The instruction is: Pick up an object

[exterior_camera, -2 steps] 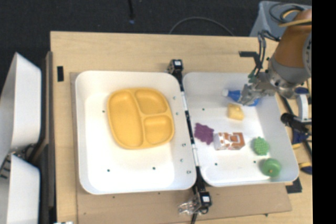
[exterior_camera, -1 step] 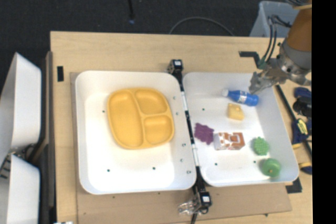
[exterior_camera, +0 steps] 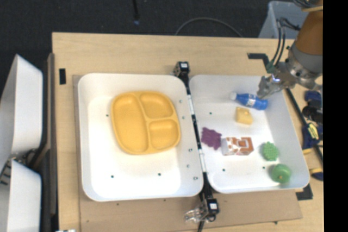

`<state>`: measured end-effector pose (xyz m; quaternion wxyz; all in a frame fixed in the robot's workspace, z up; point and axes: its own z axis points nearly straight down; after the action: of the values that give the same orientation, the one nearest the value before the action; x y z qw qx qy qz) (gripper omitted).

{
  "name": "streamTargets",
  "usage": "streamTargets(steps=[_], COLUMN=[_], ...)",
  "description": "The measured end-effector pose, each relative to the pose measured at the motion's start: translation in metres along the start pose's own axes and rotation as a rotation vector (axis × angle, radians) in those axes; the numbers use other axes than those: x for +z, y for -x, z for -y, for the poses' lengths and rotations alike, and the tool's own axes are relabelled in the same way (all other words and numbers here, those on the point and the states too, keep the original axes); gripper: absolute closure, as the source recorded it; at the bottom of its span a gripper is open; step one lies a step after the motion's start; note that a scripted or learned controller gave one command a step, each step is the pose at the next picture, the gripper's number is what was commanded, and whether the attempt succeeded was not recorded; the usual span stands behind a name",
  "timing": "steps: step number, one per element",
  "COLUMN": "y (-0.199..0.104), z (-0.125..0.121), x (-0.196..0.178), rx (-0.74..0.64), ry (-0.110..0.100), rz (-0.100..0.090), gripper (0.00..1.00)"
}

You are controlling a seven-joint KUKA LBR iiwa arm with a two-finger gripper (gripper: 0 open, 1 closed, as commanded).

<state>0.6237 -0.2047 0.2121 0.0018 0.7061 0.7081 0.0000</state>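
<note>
My gripper (exterior_camera: 265, 88) hangs over the far right part of the right bin (exterior_camera: 217, 182), directly over the right end of a blue and white bottle-shaped object (exterior_camera: 249, 100) that lies on the bin floor. Just in front of that object lies a yellow wedge (exterior_camera: 243, 116). Further forward are a purple bunch (exterior_camera: 211, 138), an orange and white carton (exterior_camera: 238, 145), a green bumpy piece (exterior_camera: 269, 151) and a round green fruit (exterior_camera: 281, 173). The arm's orange band (exterior_camera: 311, 35) shows at the right edge.
The left bin (exterior_camera: 92, 171) holds a yellow divided plate (exterior_camera: 145, 121). Cables and blue parts (exterior_camera: 312, 117) lie along the right bin's right side. A grey-blue box (exterior_camera: 283, 16) stands behind the arm.
</note>
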Motion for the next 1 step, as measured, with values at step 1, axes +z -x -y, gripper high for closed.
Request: streamTargets(steps=[1], y=[-0.0456], z=[0.0016], x=[-0.012], rx=[-0.003], ry=[0.0], rz=[-0.003], gripper=[1.0])
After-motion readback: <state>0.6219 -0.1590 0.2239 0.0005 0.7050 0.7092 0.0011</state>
